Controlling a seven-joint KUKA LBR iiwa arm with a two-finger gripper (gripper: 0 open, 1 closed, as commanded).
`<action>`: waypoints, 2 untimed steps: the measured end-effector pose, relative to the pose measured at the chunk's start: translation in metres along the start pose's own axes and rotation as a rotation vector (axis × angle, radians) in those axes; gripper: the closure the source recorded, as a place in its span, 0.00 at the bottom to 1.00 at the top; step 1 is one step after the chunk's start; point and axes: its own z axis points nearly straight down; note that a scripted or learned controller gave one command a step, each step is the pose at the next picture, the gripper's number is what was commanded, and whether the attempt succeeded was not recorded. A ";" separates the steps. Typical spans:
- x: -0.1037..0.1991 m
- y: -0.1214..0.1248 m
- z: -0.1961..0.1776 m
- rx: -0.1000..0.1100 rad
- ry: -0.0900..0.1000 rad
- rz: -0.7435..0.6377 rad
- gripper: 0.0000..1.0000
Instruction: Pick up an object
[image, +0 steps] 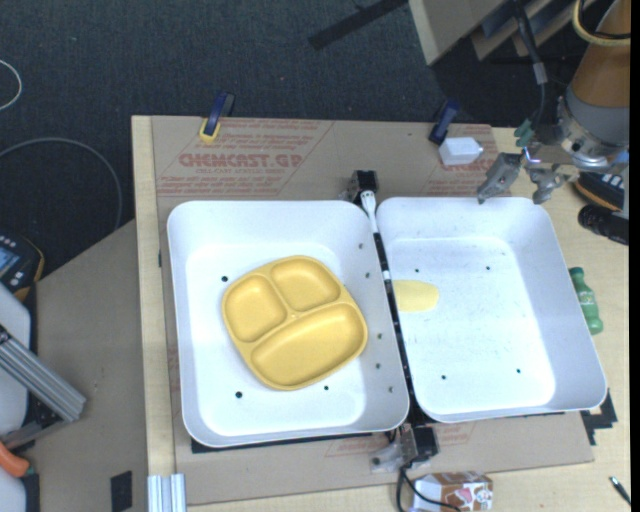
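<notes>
Yellow 3-compartment tray (294, 321) lies flat in left bin (190, 300); gripper (521, 180) spread open w/ nothing between fingers.

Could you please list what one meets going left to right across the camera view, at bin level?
Left bin → yellow tray → yellow patch → right bin → green object, with the gripper at the right bin's far rim.

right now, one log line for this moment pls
gripper: open, above right bin's far edge, holding nothing | yellow tray: left bin | yellow piece: right bin
</notes>
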 end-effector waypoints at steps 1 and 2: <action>0.053 -0.090 -0.159 -0.022 -0.002 -0.005 0.00; 0.109 -0.145 -0.283 -0.021 0.000 -0.006 0.00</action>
